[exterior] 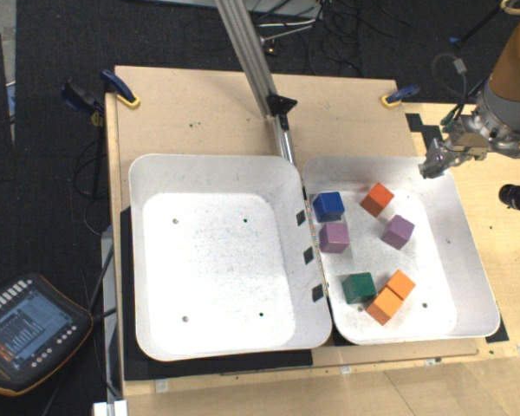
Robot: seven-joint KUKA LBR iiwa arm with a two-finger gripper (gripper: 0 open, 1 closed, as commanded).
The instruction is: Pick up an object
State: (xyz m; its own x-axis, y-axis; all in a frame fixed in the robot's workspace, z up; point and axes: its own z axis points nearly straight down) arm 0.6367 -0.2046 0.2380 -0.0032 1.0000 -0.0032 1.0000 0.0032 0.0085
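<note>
Although a handheld pendant (24, 332) is lying at the lower left with its screen lit, the writing on it is showing too small to read, and no brand or label is showing legibly anywhere else; the black tabs (309, 253) along the seam between the bins are carrying no lettering that can be made out.

Six small cubes are sitting in the right bin (468, 258), all of them plain, matte and single-coloured; a blue cube (328, 204) is lying near the bin's upper left, with a purple cube (334, 237) just below it, close enough to be nearly touching; an orange cube (377, 199) is resting to the right of the blue one, turned at an angle; a second purple cube (399, 231) is lying below and right of that, apart from its neighbours; a dark green cube (359, 287) is sitting toward the lower part of the bin; just to its right two orange cubes (392, 295) are lying pressed together, one slightly above the other.

The left bin (217, 250) is standing beside it on the wooden bench (199, 111).

The gripper (434, 165) is hanging over the right bin's upper right corner, well apart from every cube, with the grey arm (503, 102) reaching in behind it; nothing is sitting between its fingers, and whether they are apart or together cannot be told at this angle.
</note>
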